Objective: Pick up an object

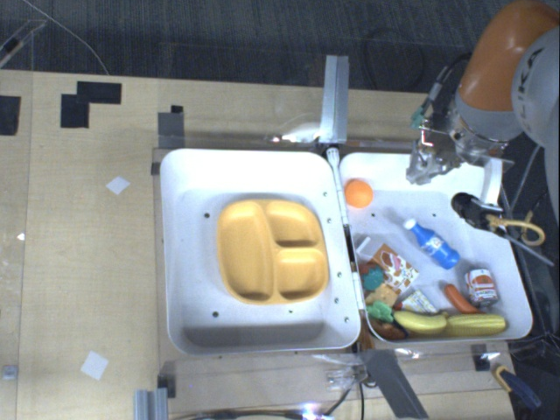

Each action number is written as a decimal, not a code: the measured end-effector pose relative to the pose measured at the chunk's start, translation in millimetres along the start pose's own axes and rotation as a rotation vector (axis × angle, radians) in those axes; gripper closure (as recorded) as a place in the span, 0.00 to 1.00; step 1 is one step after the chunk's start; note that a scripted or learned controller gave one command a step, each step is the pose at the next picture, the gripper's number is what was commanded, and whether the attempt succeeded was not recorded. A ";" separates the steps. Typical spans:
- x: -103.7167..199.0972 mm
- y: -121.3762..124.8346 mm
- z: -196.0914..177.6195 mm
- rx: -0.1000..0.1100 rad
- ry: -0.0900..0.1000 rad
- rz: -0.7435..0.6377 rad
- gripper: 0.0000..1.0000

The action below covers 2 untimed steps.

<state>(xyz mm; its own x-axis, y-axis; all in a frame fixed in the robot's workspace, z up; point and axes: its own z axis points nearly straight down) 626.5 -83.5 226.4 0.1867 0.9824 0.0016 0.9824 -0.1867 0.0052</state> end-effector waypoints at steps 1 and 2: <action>-92.9 9.0 104.3 0.012 -0.005 0.092 1.00; -88.3 12.5 99.2 0.001 -0.002 0.085 0.00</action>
